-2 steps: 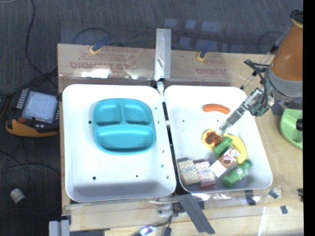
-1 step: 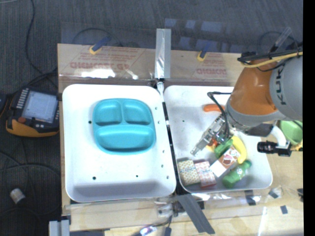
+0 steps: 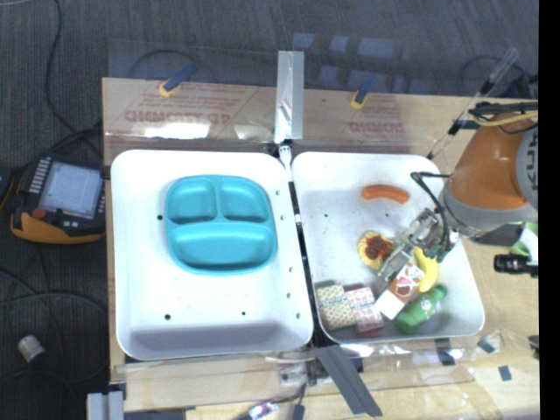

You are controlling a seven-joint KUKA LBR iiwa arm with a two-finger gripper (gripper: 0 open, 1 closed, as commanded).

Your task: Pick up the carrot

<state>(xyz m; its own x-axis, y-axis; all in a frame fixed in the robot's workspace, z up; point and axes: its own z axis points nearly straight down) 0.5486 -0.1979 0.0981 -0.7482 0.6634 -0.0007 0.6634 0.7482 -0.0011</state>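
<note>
Two white bins sit side by side on the bench (image 3: 131, 121). The left bin (image 3: 140, 322) holds a blue divided plate (image 3: 220, 220), lying flat a little toward the far side. The right bin (image 3: 337, 178) holds the small things.

The carrot (image 3: 386, 193), a short orange piece, lies by itself in the far part of the right bin, well apart from the other things and from the arm. Nothing touches it.

The arm (image 3: 490, 178) comes in from the right, over the right bin's right edge. Its pincer (image 3: 413, 245) hangs low above the middle of the right bin, nearer than the carrot and to its right. Whether the pincer is released or clenched cannot be told, as the metal parts blur together.

Just left of the pincer lies a round yellow and red piece (image 3: 376, 248). Just beside it on the near right lies a banana (image 3: 428, 271), and nearer still a green thing (image 3: 418, 313). Along the bin's near wall lie small boxes (image 3: 350, 306), touching one another, with a white and red carton (image 3: 404, 284) close to the banana.

On the floor to the left of the bench rests a handheld control unit (image 3: 59, 201) with a screen.
</note>
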